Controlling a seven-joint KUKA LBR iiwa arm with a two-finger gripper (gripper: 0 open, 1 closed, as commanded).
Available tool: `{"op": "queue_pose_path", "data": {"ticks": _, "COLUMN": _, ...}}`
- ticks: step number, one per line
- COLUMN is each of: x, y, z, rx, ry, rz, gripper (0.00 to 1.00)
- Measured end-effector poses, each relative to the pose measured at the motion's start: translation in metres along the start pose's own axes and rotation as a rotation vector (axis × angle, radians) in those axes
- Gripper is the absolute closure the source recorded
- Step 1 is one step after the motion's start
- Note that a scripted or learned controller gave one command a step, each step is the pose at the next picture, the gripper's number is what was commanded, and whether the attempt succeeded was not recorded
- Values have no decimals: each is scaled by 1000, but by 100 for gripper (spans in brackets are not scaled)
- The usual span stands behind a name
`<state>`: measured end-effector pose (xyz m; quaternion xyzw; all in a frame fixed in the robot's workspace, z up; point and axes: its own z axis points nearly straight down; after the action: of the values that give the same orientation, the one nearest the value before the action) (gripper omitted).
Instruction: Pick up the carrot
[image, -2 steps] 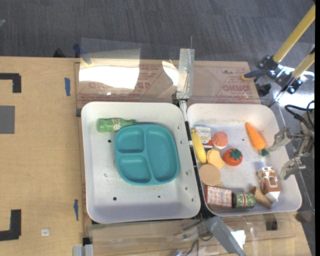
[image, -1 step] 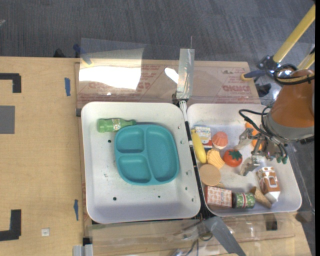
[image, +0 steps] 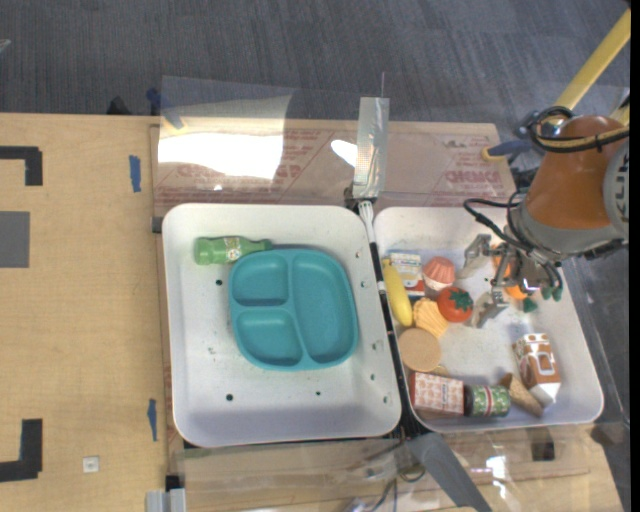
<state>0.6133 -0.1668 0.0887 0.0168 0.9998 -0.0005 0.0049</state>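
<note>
Lowest in view, a jar (image: 462, 398) lies below-left of the gripper (image: 517, 283), which pinches the carrot (image: 519, 289); that partial hold could slip when lifted.

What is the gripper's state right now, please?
Gripper: low in the right-hand shallow white bin, shut on the small orange carrot.

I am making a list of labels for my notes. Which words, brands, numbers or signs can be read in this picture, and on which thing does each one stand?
None can be read with certainty.
Clear sheet behind the bins: red printing, too blurred to read.
Small carton: label too small.
Red can: label blurred.
Green bottle: no readable text.
</note>
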Motion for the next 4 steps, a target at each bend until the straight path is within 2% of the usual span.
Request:
{"op": "queue_pose_path", "data": {"ticks": 1, "x": -4, "y": 1, "z": -15, "rx": 2, "ry": -14, "rz": -2, "gripper": 100}}
{"op": "queue_pose_path", "data": {"ticks": 2, "x": 10, "y": 75, "z": -94, "rx": -3, "ry": -7, "rz": -35, "gripper": 100}}
{"op": "queue_pose_path", "data": {"ticks": 3, "x": 42, "y": 18, "z": -7, "rx": -1, "ry": 1, "rz": -141, "gripper": 100}}
{"op": "queue_pose_path", "data": {"ticks": 4, "x": 85, "y": -14, "z": -146, "rx": 3, "ry": -7, "rz": 246, "gripper": 100}}
